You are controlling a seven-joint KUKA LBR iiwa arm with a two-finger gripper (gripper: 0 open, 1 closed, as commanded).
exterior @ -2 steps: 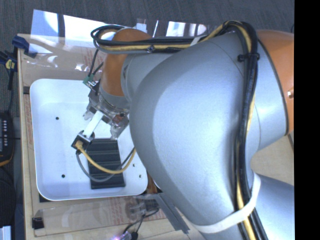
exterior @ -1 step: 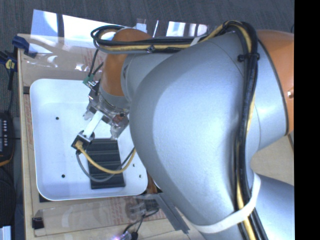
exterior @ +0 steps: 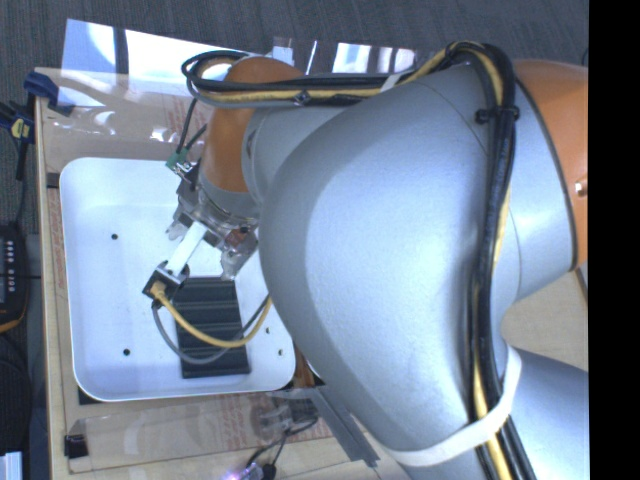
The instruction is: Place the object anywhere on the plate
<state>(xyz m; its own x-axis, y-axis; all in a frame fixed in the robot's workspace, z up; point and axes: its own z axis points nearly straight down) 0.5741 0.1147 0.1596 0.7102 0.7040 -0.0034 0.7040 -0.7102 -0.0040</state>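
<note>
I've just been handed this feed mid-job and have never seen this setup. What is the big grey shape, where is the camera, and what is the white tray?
The big grey shape is the robot arm, with an orange band above its wrist. There is one camera, fixed above the bench and looking down at a slant. The arm reaches in from the right, close to the lens, so it looks huge. At its end the gripper hangs low over the white bin, a shallow tray for the items. The bare floor of the bin has a few small dark dots. I cannot tell whether the gripper holds anything.
</note>
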